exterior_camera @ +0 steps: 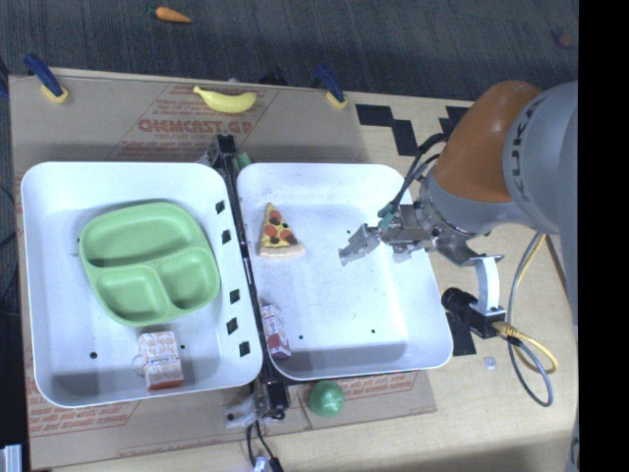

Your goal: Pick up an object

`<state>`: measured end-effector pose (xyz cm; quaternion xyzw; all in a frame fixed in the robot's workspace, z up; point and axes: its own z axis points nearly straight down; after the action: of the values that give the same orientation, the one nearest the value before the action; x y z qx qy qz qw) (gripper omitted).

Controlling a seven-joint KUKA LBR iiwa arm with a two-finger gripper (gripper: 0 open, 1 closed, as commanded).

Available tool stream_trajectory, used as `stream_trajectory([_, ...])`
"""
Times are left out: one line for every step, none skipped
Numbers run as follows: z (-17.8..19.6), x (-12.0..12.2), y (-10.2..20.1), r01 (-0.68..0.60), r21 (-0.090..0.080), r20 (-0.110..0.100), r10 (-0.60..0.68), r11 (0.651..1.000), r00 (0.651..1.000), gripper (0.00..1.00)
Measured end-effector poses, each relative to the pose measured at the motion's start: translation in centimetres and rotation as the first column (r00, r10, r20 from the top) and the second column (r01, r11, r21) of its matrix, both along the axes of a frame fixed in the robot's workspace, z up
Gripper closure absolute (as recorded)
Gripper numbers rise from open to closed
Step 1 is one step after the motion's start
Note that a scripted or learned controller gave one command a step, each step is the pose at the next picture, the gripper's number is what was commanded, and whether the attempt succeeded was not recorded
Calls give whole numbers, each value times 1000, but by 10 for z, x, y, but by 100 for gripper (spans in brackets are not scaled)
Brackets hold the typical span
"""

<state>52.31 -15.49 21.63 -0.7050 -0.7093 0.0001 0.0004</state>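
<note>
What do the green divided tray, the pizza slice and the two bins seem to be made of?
Green divided tray: likely moulded plastic, matte; uniform colour, rounded compartment walls.
Pizza slice: probably a plastic or rubber toy; flat, saturated colours and a thick crust edge, though too small to be sure.
Left bin and right bin: apparently thin white plastic, slightly glossy; rounded corners and soft highlights along the rims.

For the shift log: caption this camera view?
Tool over right bin, near pizza slice; green tray in left bin.

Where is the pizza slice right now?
The pizza slice lies in the right bin, near its upper left corner, beside the divider, left of the hand.
</note>
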Motion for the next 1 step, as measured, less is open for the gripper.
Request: stream_trajectory([-43,-47,-57,2,-1,-2,-2,1000,1000,0])
